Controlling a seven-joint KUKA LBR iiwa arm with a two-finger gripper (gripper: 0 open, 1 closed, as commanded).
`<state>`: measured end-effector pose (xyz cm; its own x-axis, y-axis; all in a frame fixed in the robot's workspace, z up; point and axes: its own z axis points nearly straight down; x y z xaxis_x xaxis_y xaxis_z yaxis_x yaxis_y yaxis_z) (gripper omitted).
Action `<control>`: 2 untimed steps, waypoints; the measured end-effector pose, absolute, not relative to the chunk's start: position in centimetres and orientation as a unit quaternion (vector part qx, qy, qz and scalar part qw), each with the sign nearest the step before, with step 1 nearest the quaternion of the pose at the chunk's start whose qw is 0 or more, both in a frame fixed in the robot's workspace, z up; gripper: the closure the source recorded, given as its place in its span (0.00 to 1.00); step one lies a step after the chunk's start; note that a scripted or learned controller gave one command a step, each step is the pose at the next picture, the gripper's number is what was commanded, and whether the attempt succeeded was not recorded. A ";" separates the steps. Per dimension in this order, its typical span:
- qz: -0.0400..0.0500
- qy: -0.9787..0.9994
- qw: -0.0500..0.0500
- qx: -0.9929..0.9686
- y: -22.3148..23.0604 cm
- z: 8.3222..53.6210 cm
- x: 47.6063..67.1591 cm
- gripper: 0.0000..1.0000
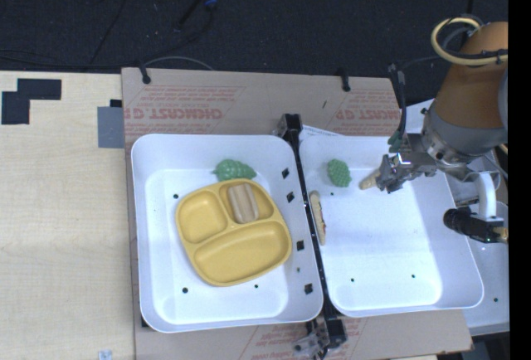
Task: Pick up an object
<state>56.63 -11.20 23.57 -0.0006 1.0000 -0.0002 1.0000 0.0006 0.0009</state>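
Camera view, looking down at a slant, shows two shallow white plastic bins side by side: the left bin (pixel 158 184) and the right bin (pixel 415 267), split by a black divider strip (pixel 303 209). The grey arm with its orange band (pixel 469 93) reaches in from the right, and its two-finger gripper (pixel 390 177) hangs low over the far part of the right bin. A small tan piece (pixel 370 181) sits just at the gripper's left tip, but whether it is pinched or merely beside the tip cannot be told, nor can how far the hand is spread. A small green bumpy toy (pixel 338 172) lies near, just left of that piece and apart from it. A slim tan stick-shaped object (pixel 316 217) lies along the right bin's left wall, against the divider. In the left bin rests a yellow three-compartment plastic plate (pixel 232 235), with a tan bread-like piece (pixel 243 202) in its far right compartment and a green leafy toy (pixel 235 170) touching its far edge. As a judgement, the risk is a thin grasp: the tan piece is small and at the very tip, so lifting could let it slip free, or a slight sideways drift could nudge the green toy away.
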 end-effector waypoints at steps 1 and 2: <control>0.000 0.709 -0.001 0.705 -5.5 24.3 56.6 1.00; 0.000 0.709 -0.001 0.705 0.0 23.8 57.4 1.00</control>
<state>57.43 0.00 23.82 -0.0046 1.0000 0.0013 1.0000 0.0046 -0.0025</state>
